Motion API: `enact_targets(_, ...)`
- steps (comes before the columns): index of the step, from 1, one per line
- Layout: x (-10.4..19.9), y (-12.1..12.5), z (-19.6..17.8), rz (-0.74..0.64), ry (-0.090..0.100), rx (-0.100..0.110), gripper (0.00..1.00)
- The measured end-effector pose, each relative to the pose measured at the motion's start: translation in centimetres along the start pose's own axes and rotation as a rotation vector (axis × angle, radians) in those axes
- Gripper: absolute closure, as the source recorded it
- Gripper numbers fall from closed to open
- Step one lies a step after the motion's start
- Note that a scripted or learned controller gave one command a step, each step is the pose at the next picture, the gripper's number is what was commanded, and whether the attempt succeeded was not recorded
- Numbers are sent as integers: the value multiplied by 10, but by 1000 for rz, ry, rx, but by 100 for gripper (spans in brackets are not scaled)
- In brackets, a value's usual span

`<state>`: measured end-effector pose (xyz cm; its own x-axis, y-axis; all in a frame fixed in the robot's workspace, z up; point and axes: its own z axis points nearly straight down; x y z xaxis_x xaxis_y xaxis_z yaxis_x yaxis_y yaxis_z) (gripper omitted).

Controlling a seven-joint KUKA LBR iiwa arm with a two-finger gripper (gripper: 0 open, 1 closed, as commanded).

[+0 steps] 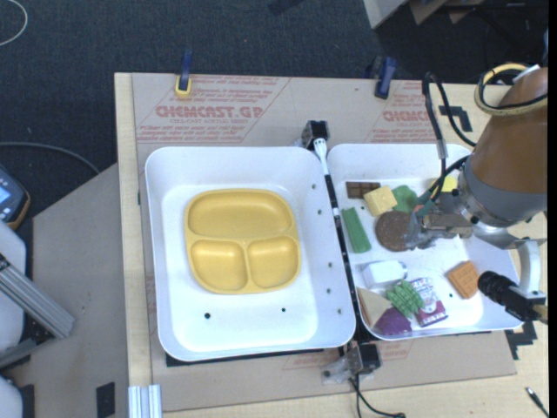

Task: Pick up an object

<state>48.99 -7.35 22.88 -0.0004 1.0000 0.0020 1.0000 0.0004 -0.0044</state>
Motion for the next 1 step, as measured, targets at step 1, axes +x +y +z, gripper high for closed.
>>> enact_targets(1,-3,-3,0,0,0,-1,100)
